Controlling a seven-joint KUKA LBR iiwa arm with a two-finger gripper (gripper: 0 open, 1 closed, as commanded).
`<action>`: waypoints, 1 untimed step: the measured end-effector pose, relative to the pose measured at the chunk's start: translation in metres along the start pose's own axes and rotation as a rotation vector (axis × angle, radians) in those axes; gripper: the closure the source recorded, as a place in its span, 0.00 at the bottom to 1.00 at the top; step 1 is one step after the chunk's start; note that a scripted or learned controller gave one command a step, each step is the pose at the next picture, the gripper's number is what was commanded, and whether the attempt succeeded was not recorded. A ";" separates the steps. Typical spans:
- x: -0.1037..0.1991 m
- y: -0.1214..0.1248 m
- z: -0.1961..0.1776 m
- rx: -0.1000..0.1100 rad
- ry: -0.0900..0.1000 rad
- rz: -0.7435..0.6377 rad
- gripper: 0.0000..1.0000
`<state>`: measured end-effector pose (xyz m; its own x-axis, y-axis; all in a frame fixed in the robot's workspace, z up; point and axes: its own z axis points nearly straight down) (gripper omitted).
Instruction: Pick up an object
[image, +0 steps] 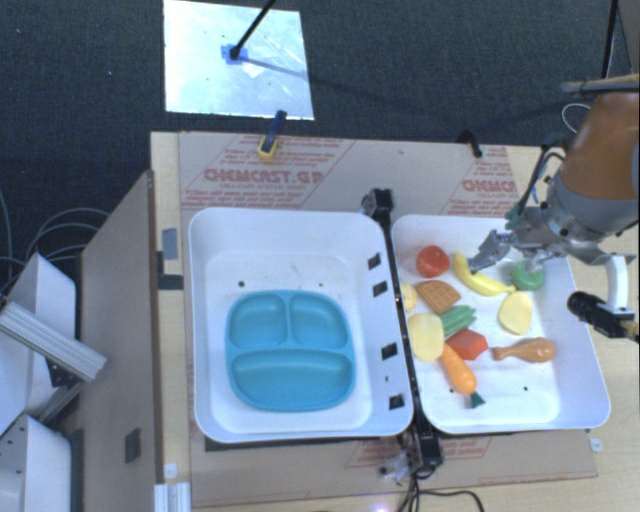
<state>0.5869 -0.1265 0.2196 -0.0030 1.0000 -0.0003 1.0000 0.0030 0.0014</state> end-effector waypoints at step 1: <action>-0.006 -0.061 0.141 0.006 0.001 0.005 0.00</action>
<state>0.5264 -0.1330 0.0783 0.0020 1.0000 0.0007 1.0000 -0.0020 -0.0044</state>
